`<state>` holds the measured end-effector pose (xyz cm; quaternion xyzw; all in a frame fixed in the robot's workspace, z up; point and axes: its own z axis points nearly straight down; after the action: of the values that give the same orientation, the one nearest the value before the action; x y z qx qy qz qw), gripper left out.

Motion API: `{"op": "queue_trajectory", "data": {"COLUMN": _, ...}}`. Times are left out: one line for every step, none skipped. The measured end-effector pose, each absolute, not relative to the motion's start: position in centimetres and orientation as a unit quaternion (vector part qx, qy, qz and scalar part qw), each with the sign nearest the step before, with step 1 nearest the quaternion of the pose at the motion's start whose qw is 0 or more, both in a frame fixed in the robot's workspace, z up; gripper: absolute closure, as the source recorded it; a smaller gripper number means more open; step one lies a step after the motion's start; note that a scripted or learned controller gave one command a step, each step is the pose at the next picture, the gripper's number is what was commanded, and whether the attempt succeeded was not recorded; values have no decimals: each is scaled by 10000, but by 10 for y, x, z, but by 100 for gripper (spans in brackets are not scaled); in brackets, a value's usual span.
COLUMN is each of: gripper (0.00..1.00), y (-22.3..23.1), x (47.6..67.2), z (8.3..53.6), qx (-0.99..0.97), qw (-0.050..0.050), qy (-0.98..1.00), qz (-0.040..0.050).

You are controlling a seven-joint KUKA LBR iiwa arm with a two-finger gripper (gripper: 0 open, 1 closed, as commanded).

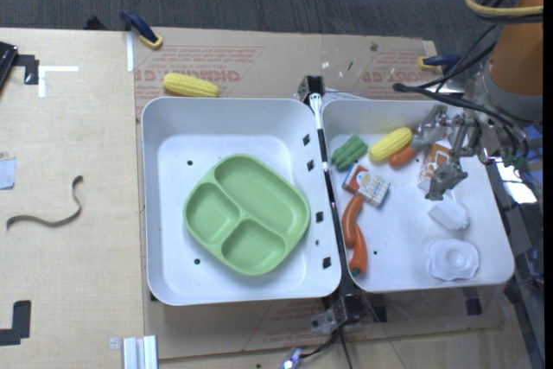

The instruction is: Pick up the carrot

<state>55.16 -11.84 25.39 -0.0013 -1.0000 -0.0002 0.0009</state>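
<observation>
- Fingers hang well right of the small carton, and I cannot tell whether they are spread or pressed together
- Carrot lies loose just below that carton, untouched
- Judging by that gap, the arm is parked off target and no grasp has started

Two bins side by side on the counter. Left bin holds a divided plate, roughly centred. Right bin: carrot along the left wall toward the front, small carton just behind it, pea pod behind that, corn cob to its right near the back. Gripper over the right side, clear cups front right. Second corn cob on the counter behind the left bin
</observation>
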Motion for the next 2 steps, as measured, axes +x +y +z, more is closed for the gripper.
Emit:
{"op": "queue_trajectory", "data": {"gripper": 0, "y": -122, "x": 536, "z": 99, "qx": 62, "qw": -63, "qy": -10000, "qz": 16}}
{"op": "queue_trajectory", "data": {"gripper": 0, "y": -138, "x": 499, "z": 100, "qx": 1258, "qw": -114, "qy": -9920, "qz": 33}}
